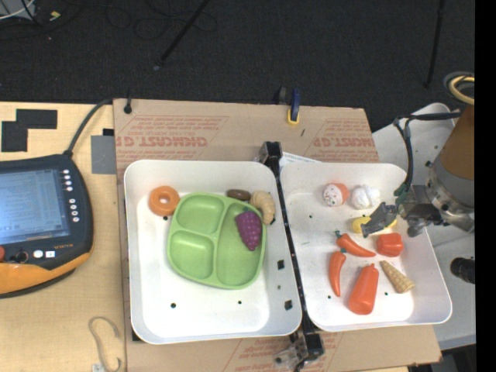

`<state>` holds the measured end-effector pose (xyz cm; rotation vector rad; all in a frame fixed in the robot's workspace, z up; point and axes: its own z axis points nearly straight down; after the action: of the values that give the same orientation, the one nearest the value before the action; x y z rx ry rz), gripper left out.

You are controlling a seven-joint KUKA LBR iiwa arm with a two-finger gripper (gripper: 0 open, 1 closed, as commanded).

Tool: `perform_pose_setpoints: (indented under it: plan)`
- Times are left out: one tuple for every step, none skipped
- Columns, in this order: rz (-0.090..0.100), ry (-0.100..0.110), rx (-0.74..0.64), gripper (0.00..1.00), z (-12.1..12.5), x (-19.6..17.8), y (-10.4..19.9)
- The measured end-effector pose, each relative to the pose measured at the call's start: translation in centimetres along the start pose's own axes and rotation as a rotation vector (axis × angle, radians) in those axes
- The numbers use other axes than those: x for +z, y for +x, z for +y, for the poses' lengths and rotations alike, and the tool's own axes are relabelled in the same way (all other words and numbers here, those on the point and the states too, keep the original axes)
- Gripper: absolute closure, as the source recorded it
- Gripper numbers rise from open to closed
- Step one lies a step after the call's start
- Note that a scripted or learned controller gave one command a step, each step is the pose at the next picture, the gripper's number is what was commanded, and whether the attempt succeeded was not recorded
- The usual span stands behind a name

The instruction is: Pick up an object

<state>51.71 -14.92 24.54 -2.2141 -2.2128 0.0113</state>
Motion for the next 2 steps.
perform_pose_setpoints:
  plan:
    - [-0.002, -0.009, -0.001, 0.0, 0.2, -0.5, 0.0]
    - [0.0, -0.003, -0.003, 0.0, -0.1, 5.8, 0.7]
